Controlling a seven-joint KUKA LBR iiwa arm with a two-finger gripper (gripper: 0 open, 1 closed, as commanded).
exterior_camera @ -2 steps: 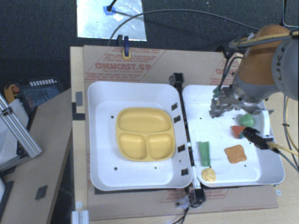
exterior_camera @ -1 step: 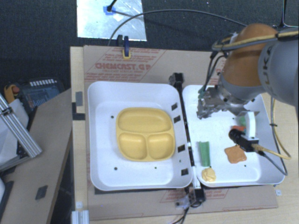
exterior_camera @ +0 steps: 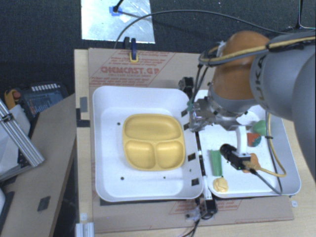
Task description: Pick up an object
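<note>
Far left, off the bench: a metal rail (exterior_camera: 22, 139) lies at a slant, with a keypad unit (exterior_camera: 43, 97) behind it.

Bench: a cardboard sheet (exterior_camera: 129, 68) with red print lies under both bins. A foil sheet (exterior_camera: 98, 14) lies on the dark floor beyond its far edge.

Left bin (exterior_camera: 108, 107): it holds one item, a yellow tray (exterior_camera: 152, 141) with three compartments. The tray lies flat near the middle of the bin, a little toward the right wall, and nothing touches it.

Divider: the gripper (exterior_camera: 194, 116) sits over the line where the two bins meet, at the far half of the right bin and just beside the tray's far right corner. It points down. Whether it is released or clenched cannot be told, and nothing can be seen held in it. The arm (exterior_camera: 286, 83) enters from the right, and its orange band (exterior_camera: 237, 68) rises above the wrist.

Right bin (exterior_camera: 276, 184): three loose items.
- A green strip (exterior_camera: 216, 162) lies flat near the left wall, its length running front to back.
- A yellow lump (exterior_camera: 220, 184) sits just in front of the strip, close to the front left corner, near it but not clearly touching.
- An orange and green item (exterior_camera: 254, 138) lies further right, mid-bin, partly hidden by the arm; its shape cannot be made out.

All three lie on the bin floor, below and to the right of the gripper, apart from it.
</note>
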